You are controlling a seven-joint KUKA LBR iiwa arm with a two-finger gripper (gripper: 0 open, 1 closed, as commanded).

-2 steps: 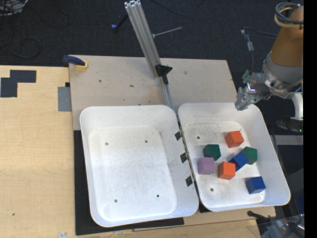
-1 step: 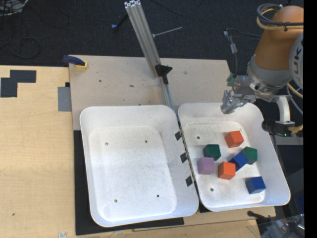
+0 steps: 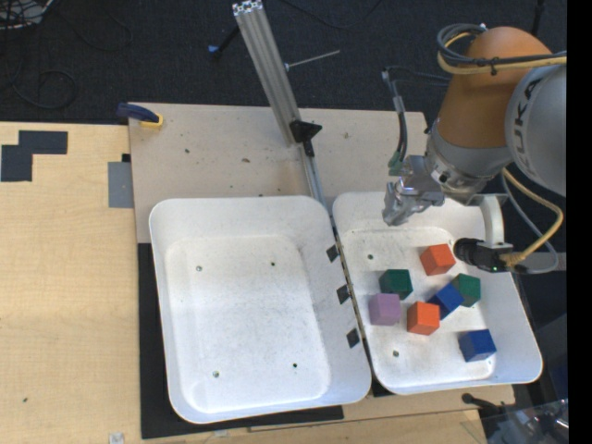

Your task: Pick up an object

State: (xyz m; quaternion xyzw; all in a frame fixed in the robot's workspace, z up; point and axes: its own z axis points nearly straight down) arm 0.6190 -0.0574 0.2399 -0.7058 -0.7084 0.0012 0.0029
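gripper (image 3: 400,206) above right bin (image 3: 370,239), blocks (image 3: 425,294) nearby (seven)

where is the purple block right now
In the camera view the purple block lies in the right bin, on the left of the cluster, just below the dark green block and left of an orange block.

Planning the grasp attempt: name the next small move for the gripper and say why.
Probably shift the gripper toward the near-right and down over the orange cube. It sits above the right bin's far-left corner with nothing seen between its fingers, and that cube is the closest block, standing apart from the others.
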